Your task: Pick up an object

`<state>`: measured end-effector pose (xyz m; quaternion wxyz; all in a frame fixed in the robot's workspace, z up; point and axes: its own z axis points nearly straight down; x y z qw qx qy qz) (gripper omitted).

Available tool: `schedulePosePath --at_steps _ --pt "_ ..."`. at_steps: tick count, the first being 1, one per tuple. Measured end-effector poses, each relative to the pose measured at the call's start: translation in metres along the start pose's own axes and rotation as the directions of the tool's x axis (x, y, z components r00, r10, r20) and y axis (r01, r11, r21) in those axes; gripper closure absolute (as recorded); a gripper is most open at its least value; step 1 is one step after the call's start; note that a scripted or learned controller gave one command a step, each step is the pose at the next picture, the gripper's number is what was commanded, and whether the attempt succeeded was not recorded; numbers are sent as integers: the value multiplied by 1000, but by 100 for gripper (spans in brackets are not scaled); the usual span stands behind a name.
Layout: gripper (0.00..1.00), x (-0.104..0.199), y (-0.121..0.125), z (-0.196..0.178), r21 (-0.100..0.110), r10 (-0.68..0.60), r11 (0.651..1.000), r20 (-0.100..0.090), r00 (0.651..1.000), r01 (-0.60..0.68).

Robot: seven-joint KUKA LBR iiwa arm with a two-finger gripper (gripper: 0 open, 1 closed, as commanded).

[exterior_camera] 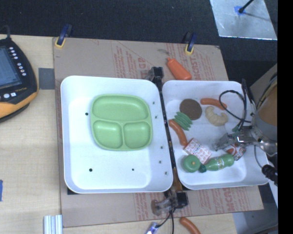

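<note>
Now my tool [233,141] hangs low at the right bin's [211,181] right side; whether it is apart or together I cannot tell. Just beside it, toward the bin's near wall, lies a green bottle [219,163], long axis running left-right. The left bin [75,130] holds a green tray [121,122].

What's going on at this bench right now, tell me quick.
A robot arm reaches in from the right, its gripper low in the right bin over the green bottle and snack packet. I can't tell whether it holds anything. The left bin holds a green divided plate.
</note>
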<state>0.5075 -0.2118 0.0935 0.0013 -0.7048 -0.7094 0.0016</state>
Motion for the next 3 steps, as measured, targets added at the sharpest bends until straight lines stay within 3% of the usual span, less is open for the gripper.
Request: schedulePosePath --at_steps 1,2,3 --pt "100 -1 0 -10 0 -5 1000 3 1000 5" --pt "100 63 44 -91 -2 1 1000 -1 1000 -1" --pt "100 124 66 -115 -1 2 1000 -1 1000 -2"
